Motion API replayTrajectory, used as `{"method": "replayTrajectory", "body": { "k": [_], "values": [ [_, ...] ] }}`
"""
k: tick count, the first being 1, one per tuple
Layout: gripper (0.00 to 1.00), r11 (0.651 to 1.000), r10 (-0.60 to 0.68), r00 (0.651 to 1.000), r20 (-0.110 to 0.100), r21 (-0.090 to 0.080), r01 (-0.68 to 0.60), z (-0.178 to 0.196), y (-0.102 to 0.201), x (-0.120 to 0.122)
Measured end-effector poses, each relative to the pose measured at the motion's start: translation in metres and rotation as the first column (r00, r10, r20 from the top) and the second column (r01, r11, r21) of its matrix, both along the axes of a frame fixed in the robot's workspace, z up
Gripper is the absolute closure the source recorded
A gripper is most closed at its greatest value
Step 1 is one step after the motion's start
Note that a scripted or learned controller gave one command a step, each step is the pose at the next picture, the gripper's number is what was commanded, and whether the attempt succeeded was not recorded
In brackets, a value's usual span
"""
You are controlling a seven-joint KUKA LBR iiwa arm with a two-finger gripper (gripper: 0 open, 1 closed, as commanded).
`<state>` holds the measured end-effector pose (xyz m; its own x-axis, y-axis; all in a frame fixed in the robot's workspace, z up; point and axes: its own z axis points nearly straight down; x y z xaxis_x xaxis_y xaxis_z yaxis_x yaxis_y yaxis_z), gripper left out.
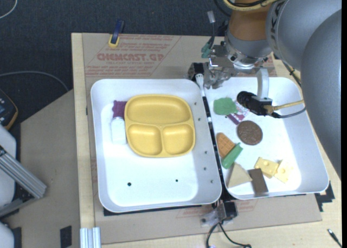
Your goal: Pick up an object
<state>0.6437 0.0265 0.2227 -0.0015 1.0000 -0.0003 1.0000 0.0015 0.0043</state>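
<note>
My gripper (213,77) hangs over the far left corner of the right bin (303,127), close to the wall between the two bins. Just in front of it lies a flat green piece (223,106), with a small purple scrap (236,116) beside it. Further forward in the same bin lie a brown round disc (250,132), an orange wedge (224,142), a green stick (232,155), a beige triangle (237,176), a brown block (258,181) and yellow cheese pieces (274,168). I see nothing held in the gripper.
The left bin (146,187) holds a yellow divided tray (160,125), with a purple thing (119,108) and a white thing (117,130) at its left side. The grey arm (309,35) covers the far right of the view.
</note>
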Motion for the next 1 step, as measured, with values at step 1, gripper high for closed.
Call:
{"method": "replayTrajectory", "body": {
  "k": [1],
  "values": [
    [1.00, 1.000, 0.000, 1.000, -0.006, 0.001, 0.000, 0.0125, 0.0032, -0.0134]
  ]
}}
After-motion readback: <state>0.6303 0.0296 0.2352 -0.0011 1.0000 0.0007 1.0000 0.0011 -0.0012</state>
